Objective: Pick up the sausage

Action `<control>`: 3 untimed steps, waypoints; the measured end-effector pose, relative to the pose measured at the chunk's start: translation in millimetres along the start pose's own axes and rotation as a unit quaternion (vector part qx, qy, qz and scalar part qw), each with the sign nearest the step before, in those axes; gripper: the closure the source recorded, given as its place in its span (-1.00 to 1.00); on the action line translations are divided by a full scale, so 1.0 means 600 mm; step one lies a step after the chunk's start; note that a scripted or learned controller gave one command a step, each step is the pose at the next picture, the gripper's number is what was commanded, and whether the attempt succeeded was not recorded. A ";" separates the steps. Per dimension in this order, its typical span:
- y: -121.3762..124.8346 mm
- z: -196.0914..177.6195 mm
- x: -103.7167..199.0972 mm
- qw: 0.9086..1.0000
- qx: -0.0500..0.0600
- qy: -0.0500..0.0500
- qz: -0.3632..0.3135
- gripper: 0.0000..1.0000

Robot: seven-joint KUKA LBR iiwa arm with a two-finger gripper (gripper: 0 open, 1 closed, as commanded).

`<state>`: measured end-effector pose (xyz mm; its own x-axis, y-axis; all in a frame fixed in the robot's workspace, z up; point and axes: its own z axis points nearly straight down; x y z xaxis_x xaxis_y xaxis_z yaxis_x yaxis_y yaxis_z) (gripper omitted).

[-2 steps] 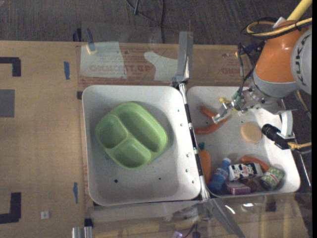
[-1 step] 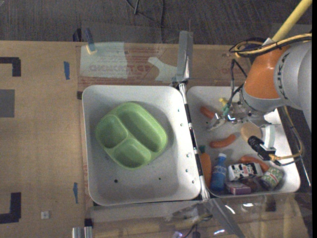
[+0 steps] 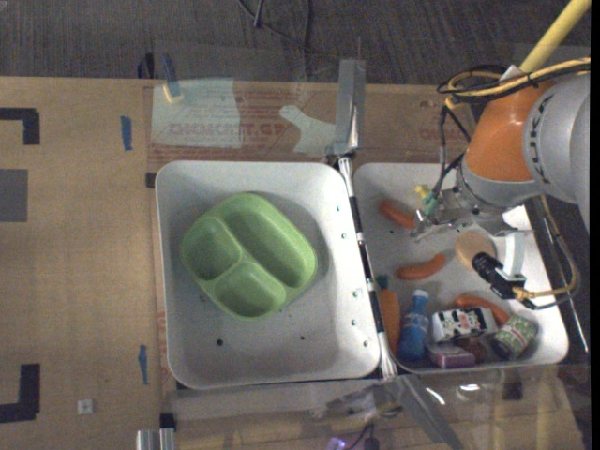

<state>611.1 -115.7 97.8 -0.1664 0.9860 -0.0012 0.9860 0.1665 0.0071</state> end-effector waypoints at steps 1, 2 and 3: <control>0.000 0.000 0.000 1.000 0.000 0.000 0.000 -1.00; 0.001 -0.018 -0.002 1.000 -0.002 -0.001 0.001 1.00; 0.001 -0.018 -0.002 1.000 -0.002 -0.001 0.001 -1.00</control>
